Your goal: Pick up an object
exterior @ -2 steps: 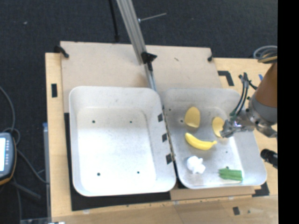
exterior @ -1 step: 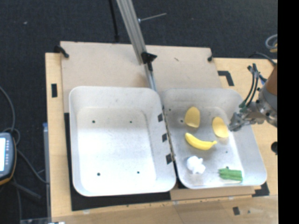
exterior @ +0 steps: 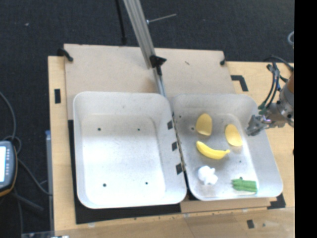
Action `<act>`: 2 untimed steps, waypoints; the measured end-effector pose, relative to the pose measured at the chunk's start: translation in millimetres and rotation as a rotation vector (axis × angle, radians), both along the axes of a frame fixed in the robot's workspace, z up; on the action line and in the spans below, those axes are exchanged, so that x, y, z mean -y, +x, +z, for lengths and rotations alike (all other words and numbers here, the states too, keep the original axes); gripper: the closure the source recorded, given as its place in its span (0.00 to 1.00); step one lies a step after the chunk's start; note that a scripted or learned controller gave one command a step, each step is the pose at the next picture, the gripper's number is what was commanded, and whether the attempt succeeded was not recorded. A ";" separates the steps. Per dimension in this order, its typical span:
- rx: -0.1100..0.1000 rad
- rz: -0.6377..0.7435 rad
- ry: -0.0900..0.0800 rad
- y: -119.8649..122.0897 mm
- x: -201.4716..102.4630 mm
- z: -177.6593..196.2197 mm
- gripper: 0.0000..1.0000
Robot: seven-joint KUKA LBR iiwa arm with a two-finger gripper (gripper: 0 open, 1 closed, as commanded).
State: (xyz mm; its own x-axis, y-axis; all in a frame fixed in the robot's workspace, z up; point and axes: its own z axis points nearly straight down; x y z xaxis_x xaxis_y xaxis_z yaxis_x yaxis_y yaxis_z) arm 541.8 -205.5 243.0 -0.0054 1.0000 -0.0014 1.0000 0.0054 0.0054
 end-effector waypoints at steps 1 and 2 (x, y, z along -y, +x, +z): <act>-0.004 0.001 0.001 5.2 -55.3 -9.2 1.00; -0.001 0.004 0.003 10.7 -114.9 1.3 1.00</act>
State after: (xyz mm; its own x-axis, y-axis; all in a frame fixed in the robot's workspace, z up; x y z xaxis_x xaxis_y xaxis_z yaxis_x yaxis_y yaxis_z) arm 552.5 -90.5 244.3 -0.0092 1.0000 0.0014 0.9999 0.0092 0.0042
